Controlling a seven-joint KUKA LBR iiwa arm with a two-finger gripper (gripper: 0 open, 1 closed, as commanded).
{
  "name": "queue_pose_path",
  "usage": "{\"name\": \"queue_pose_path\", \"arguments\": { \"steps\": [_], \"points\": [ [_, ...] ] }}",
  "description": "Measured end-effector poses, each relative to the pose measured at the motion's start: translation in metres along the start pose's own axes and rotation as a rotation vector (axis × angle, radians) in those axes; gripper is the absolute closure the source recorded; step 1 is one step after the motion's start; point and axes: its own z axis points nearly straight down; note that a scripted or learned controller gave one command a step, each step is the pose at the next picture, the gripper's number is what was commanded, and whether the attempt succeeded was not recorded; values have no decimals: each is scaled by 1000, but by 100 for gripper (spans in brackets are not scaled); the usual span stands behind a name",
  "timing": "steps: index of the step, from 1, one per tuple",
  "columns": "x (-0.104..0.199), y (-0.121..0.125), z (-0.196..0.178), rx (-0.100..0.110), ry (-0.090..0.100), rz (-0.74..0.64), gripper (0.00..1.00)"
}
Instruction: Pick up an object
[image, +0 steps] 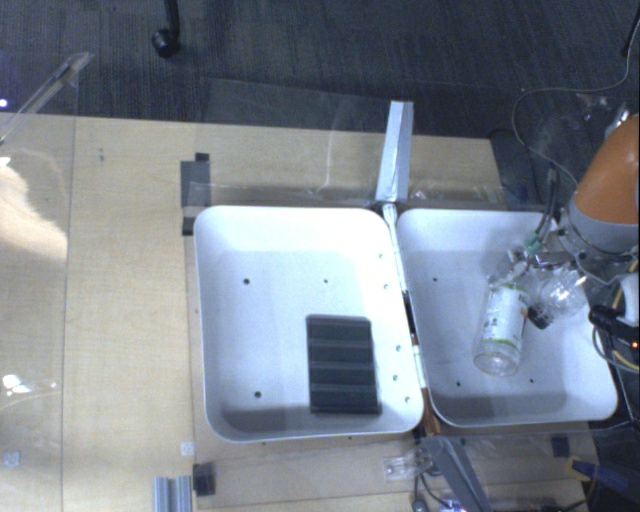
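A clear plastic bottle with a pale label lies in the right bin, its length running from upper right to lower left. My gripper hangs from the grey wrist under the orange band and sits right at the bottle's upper end. Cables and clear parts clutter the spot, so I cannot make out whether it touches the bottle. A black ribbed block lies flat in the lower middle of the left bin.
A low wall divides the two bins. A metal post stands behind their joint. Loose cables hang at the right bin's right rim. The wooden bench stretches to the left.
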Motion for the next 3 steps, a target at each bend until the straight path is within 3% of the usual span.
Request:
{"name": "queue_pose_path", "arguments": {
  "steps": [1,2,3],
  "points": [
    [-8,59,35,-3,-2,-134,0],
    [41,22,36,-4,-2,-394,0],
    [61,4,36,-6,-4,-286,0]
  ]
}}
